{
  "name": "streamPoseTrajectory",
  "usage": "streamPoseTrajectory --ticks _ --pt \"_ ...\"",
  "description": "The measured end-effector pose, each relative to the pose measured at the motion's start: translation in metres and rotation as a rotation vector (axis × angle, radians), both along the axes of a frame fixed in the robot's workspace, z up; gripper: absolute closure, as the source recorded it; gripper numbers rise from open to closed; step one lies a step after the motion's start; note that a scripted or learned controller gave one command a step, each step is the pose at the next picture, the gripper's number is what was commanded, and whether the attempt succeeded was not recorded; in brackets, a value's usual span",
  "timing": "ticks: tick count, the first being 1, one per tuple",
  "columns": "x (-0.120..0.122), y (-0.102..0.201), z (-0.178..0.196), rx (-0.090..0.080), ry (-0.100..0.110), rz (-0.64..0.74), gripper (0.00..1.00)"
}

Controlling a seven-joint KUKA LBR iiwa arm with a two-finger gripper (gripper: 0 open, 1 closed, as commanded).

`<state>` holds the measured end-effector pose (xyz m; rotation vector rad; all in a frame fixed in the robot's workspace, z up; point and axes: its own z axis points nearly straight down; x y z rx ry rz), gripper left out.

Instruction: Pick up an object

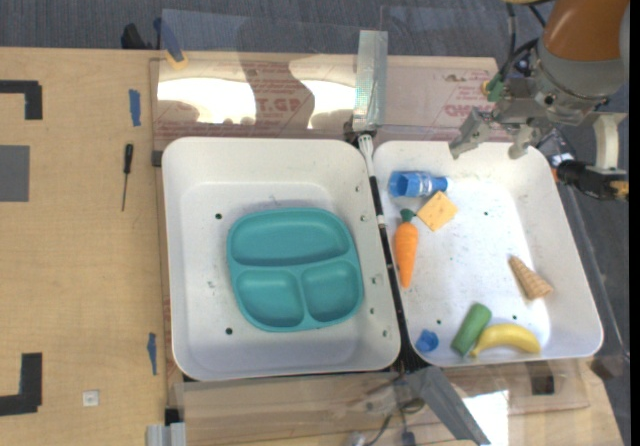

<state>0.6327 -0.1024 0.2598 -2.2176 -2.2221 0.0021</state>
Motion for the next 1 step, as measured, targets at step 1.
streamPoseTrajectory --ticks 1 --pt "-0.0107 0.0054 -0.1338 0.001 0.015 -0.048 0.0"
